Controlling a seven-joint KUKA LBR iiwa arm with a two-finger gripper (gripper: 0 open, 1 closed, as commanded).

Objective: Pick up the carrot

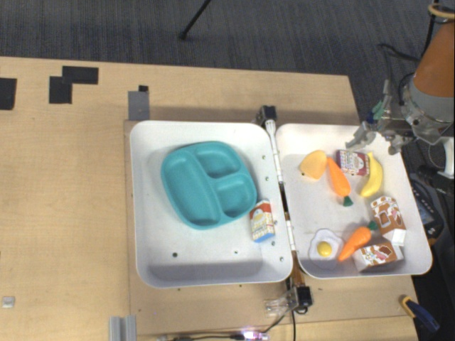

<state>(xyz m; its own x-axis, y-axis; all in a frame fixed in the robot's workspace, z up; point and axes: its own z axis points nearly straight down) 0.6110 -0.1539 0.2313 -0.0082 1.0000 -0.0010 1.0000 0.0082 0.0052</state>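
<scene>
Right bin (416,215): two carrots. One upper middle (338,179), between lemon (313,165) and banana (372,177), top near a small carton (352,163). Other (355,241) low, wedged among egg (325,247) and two cartons (377,254).
Gripper (379,131) at the bin's far rim, above the carton; spread or pressed together, cannot tell.
Upper carrot likely the easier pick: come straight down, close across its narrow width.
Open floor left of it; banana crowds the right. Keep clear of the centre divider (279,183).
</scene>
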